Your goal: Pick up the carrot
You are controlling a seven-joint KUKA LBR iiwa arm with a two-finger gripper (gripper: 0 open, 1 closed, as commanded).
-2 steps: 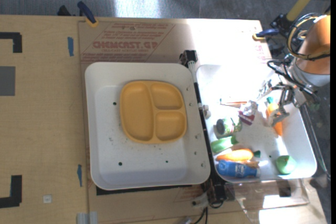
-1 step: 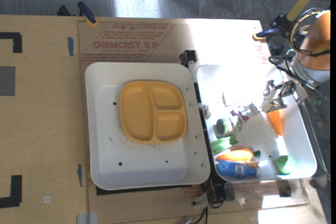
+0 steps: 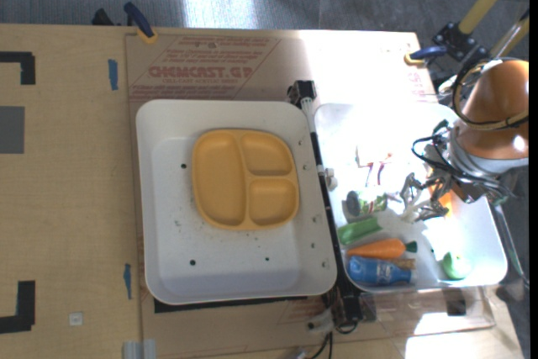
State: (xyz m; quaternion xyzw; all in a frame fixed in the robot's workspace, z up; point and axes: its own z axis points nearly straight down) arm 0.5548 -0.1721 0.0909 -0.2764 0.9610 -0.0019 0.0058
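Observation:
The carrot (image 3: 378, 249) is orange with a green stub at its right end. It lies flat near the front of the right bin (image 3: 487, 233), between a green vegetable (image 3: 363, 229) and a blue packet (image 3: 380, 271). My gripper (image 3: 419, 199) hangs low over the middle of that bin, up and to the right of the carrot and apart from it. Strong glare washes out the bin floor around the gripper. An orange glint shows by the wrist, and I cannot tell what it is.
The left bin (image 3: 160, 206) holds a yellow divided plate (image 3: 245, 178). In the right bin a small green can (image 3: 356, 203) lies left of the gripper, and a green and white item (image 3: 454, 265) sits in the front right corner. The arm's orange band (image 3: 498, 107) rises at the right.

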